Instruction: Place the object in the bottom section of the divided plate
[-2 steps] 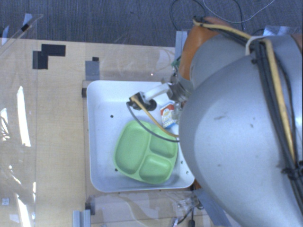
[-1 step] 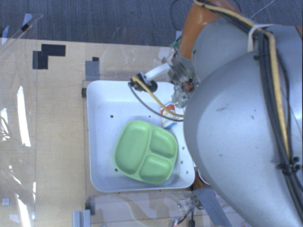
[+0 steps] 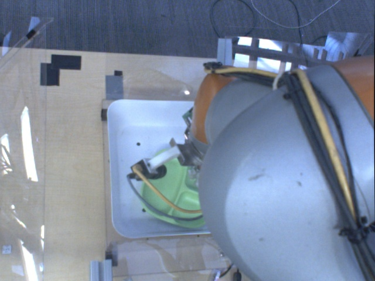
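Alignment first: centre the gripper (image 3: 188, 151) over the six o'clock section of the green divided plate (image 3: 176, 181), at five o'clock in the white bin (image 3: 126, 133); whether it is clenched or released, I cannot tell.

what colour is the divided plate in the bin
The divided plate is light green, clearest in the camera view, lying in the white bin.

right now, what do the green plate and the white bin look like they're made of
The green plate looks like moulded plastic: even lime colour, soft rounded edges, dull sheen. The white bin looks like thin formed plastic, possibly coated metal: smooth walls, rounded corners, faint gloss.
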